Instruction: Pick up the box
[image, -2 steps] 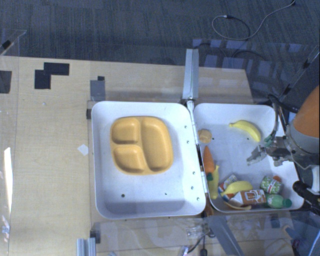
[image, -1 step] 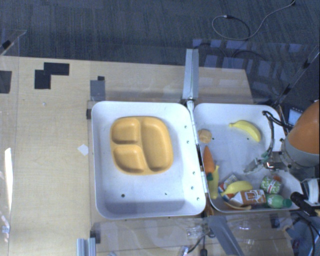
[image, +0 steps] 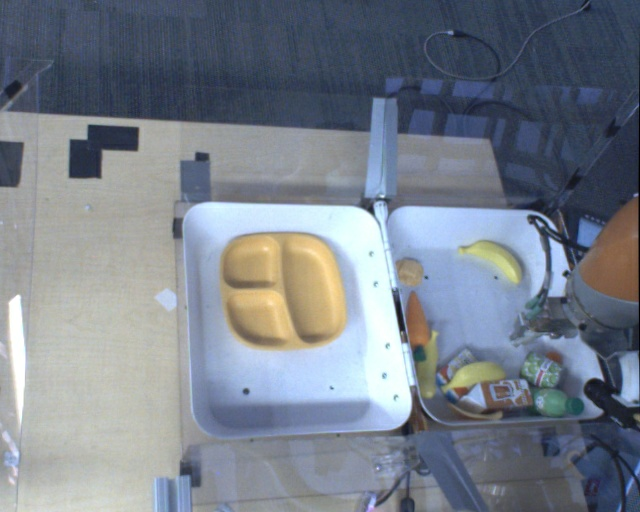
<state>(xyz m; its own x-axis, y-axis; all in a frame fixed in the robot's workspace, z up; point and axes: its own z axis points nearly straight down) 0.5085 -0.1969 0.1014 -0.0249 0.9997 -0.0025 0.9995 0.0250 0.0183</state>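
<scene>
Above right bin (image: 470, 225), jaws (image: 540, 330) near box (image: 497, 394); touching nothing.

The box (image: 497, 395) bears print — too small to read — as does the can (image: 541, 372).

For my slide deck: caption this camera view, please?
Grey arm's gripper hovers in the right white bin above a small orange box; yellow divided tray sits left.

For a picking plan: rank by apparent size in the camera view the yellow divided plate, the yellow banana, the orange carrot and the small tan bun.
1. Yellow divided plate, far the largest.
2. Yellow banana and orange carrot: look alike, not ranked.
3. Small tan bun, smallest.
</scene>
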